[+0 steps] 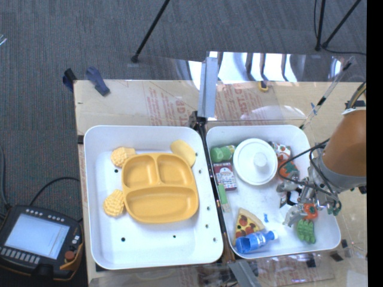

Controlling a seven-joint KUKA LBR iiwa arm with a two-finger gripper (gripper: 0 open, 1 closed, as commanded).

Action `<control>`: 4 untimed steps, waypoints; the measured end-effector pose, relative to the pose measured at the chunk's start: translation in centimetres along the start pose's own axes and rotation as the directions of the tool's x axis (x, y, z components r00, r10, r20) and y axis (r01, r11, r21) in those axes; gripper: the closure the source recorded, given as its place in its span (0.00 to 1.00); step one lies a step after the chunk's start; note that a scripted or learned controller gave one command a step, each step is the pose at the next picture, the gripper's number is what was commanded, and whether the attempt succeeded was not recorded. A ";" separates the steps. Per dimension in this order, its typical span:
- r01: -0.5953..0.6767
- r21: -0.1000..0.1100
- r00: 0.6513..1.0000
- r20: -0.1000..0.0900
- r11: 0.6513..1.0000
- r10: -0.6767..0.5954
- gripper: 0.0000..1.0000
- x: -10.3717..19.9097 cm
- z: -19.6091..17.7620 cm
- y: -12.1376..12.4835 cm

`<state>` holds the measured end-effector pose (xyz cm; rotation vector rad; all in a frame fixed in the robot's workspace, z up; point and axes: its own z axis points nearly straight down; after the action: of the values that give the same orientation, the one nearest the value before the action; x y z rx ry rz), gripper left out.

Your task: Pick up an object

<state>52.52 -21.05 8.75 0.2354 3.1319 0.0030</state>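
So there was just the one camera, fixed up high and tilted down at a slant over the tabletop [119, 103]. It sat far enough back that both the left bin [96, 220] and the right bin [326, 238] fit in full, plus a strip of grey carpet [72, 28] beyond. The arm [353, 145] came in from the right edge.
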 end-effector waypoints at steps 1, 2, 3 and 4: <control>-0.012 -0.001 1.000 -0.002 1.000 0.012 0.00 2.6 0.1 3.8; 0.026 0.001 1.000 0.001 1.000 -0.026 0.00 -0.7 0.0 0.0; 0.040 -0.002 0.999 -0.001 0.999 -0.040 0.00 -2.9 0.0 8.3; 0.012 0.002 1.000 -0.001 1.000 -0.012 0.00 0.9 0.0 1.0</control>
<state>51.78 -19.94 8.74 0.2173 3.1348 -0.0007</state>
